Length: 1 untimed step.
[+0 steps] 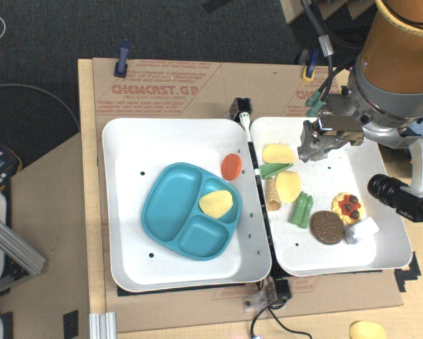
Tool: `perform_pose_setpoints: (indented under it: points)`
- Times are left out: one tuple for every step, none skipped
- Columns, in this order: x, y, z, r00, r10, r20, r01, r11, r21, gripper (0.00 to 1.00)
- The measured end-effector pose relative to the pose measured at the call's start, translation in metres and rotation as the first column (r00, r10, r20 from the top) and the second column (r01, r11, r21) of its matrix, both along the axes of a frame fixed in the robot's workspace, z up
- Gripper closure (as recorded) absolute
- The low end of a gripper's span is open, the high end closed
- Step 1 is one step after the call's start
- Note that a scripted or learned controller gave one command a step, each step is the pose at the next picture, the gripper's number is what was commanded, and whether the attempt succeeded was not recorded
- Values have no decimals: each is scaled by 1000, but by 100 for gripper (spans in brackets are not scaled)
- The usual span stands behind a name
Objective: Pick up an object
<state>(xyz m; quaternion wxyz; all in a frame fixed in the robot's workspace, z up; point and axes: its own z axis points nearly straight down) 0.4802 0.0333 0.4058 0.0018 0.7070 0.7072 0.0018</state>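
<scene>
Two white bins sit on the bench; the tool (311,151), whose spread I cannot tell, hovers in the right bin (380,253) near a yellow piece (277,153), seemingly approaching, needing descent next.

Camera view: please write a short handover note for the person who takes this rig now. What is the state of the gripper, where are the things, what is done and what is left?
Gripper: above the back of the right bin, near the yellow piece; nothing seen between its fingers.
Right bin: two yellow pieces, green pieces, a brown cookie, a small tart.
Left bin: a blue divided plate with a yellow piece in one compartment; an orange piece beside the plate.
Done: no pick yet.
Left: descend, close on one object, lift.
</scene>
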Motion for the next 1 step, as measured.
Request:
perform_pose_setpoints:
  points:
    - [-2,9,-65,1000,-1,-14,1,1000,0,100]
